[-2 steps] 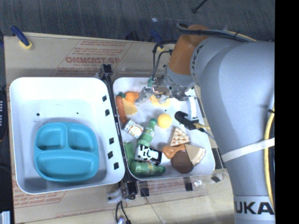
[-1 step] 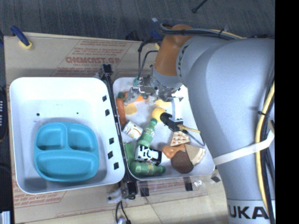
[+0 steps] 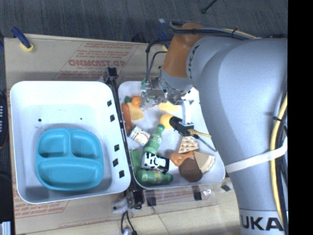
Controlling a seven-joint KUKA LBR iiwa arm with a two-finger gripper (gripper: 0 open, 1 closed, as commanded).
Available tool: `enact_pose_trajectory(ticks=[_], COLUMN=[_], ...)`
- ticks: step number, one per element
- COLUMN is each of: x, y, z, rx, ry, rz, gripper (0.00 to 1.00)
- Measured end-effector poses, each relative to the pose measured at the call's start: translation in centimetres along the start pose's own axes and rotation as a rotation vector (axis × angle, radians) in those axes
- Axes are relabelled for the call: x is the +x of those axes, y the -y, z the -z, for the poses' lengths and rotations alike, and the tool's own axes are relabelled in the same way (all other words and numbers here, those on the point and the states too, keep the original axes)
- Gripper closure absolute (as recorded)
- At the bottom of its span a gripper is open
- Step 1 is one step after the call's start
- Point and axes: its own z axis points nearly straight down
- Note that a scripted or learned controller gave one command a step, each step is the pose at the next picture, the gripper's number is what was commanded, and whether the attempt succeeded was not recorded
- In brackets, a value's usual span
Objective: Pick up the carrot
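Two white bins [image 3: 19, 131], one blue tray [image 3: 70, 159], one carrot [image 3: 126, 115], one green bottle [image 3: 153, 142].

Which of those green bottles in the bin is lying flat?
The dark green bottle at the right bin's near edge lies flat. The lighter green bottle above it is tilted, cap pointing up-right.

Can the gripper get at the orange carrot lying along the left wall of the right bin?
Probably yes. The gripper hangs right beside the orange carrot, whose top is uncovered, though the bin wall and a yellowish food piece crowd it.
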Motion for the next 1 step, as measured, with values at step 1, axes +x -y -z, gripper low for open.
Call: enact_pose_trajectory(ticks=[1], x=[6.06], y=[4.83], z=[9.17], rx=[-0.012], ry=[-0.001], rz=[-0.231], gripper=[1.00])
